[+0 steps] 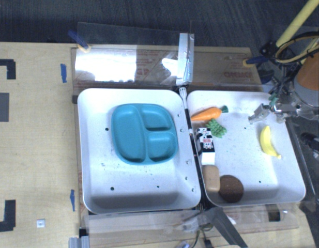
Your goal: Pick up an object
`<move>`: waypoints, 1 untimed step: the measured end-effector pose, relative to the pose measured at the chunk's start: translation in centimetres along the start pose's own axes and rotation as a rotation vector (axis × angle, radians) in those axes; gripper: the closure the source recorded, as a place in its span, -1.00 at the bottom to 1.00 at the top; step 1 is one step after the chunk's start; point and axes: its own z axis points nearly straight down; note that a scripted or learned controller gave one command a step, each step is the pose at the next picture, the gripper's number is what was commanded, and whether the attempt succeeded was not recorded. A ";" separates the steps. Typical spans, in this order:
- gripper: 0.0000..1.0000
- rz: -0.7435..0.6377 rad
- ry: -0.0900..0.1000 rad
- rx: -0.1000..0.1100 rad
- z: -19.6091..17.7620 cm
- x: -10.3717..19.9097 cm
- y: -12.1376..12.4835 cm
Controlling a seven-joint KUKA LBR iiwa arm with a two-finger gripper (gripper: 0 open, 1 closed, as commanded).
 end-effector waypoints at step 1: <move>-1.00 0.009 0.000 -0.002 0.0 0.0 0.0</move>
